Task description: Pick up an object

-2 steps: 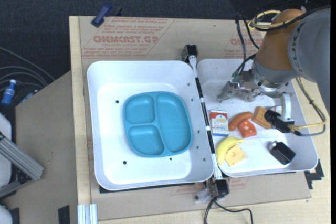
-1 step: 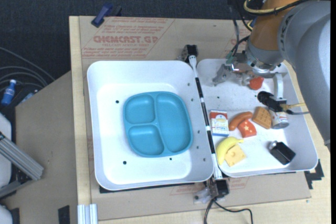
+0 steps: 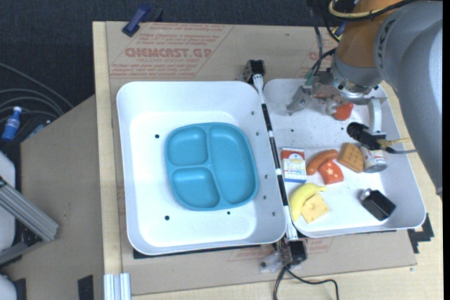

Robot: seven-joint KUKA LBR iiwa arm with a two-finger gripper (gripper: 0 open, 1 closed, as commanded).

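Jaws (image 3: 330, 98) low over right bin (image 3: 401, 211), arm (image 3: 415, 31) bent down

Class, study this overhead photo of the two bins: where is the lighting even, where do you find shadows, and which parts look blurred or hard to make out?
Camera view: light falls evenly on the left bin, so the blue divided plate casts barely any shadow; the arm looms large and soft-edged at the right; the gripper beneath it is small and murky; the toy foods, such as the banana, stay fairly sharp.

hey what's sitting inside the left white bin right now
One thing shows in the shallow left white bin: a blue plastic plate with three compartments, lying flat near the middle. Whatever is under the plate is covered.
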